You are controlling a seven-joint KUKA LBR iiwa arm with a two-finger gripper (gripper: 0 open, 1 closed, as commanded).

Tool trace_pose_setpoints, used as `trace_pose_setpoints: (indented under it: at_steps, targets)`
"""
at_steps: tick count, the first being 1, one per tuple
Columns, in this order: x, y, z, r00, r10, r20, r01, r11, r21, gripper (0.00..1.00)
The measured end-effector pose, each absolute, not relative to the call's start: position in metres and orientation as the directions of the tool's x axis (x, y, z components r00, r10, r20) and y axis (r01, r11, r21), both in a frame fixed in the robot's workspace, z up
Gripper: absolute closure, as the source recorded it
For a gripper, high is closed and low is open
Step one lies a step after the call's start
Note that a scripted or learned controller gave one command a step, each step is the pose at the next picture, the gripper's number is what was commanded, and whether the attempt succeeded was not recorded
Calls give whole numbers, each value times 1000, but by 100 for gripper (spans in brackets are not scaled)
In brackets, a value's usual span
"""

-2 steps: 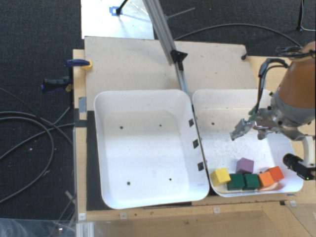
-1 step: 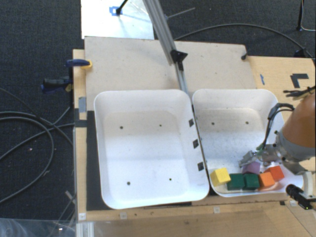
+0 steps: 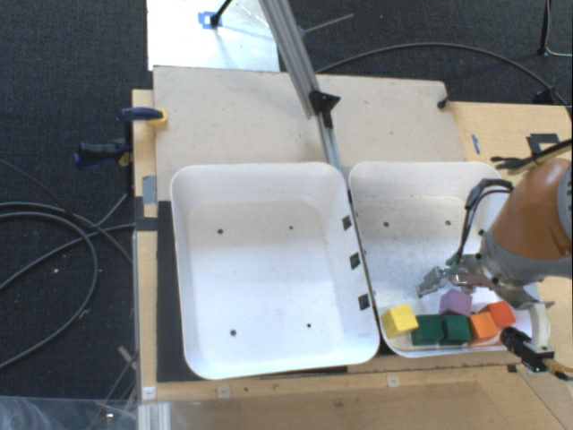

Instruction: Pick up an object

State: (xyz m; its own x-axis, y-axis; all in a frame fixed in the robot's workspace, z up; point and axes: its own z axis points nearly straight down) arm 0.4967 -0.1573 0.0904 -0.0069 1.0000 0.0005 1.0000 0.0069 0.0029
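Poised over the small purple block (image 3: 456,302), presumably for a pick, the end effector (image 3: 445,280) hangs near the right white bin's (image 3: 403,204) front edge, its state impossible to tell.

The two bins (image 3: 260,267) look like smooth white plastic, faintly speckled. The bench (image 3: 242,115) is pale matt board, the blocks (image 3: 443,328) matt, and the pole (image 3: 286,34) dull grey metal.

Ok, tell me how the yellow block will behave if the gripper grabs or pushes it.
The yellow block looks like a small rigid cube, so probably light and stiff. Its flat faces suggest sliding, not rolling. With the green blocks touching it and the bin wall close, pushing would likely jam it.
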Motion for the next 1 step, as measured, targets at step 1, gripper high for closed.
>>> trace_pose_setpoints:
  at_steps: [1]
  targets:
    - [497, -160, 101, -4, 1000, -1, 1000, 4, 5, 100]
